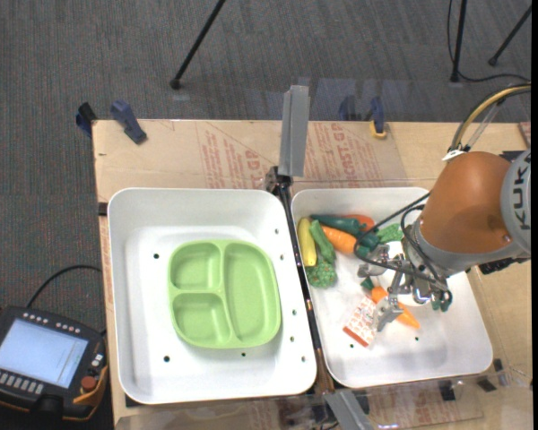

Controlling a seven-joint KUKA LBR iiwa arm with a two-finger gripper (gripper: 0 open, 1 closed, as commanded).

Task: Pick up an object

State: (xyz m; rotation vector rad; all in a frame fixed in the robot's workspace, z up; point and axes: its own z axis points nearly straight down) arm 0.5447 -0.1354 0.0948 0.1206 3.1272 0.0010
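Note:
My gripper [393,305] hangs low over the middle of the right bin [448,356], below the orange wrist band. Directly around it lie a small orange carrot piece [409,320], another orange piece [377,292] and a red-and-white packet [362,321] just to its left. The gripper partly hides these pieces, and I cannot make out anything held in it. Further left in the same bin lie a yellow banana-like toy [306,240], a green vegetable [322,260], an orange carrot [342,239] and a green-and-orange item [343,222].
The left bin [134,240] holds a light green divided plate [224,292]. A grey upright post [294,137] stands behind the gap between the bins. A teach pendant [40,356] lies at the lower left, off the bench. Tripod legs stand on the carpet behind.

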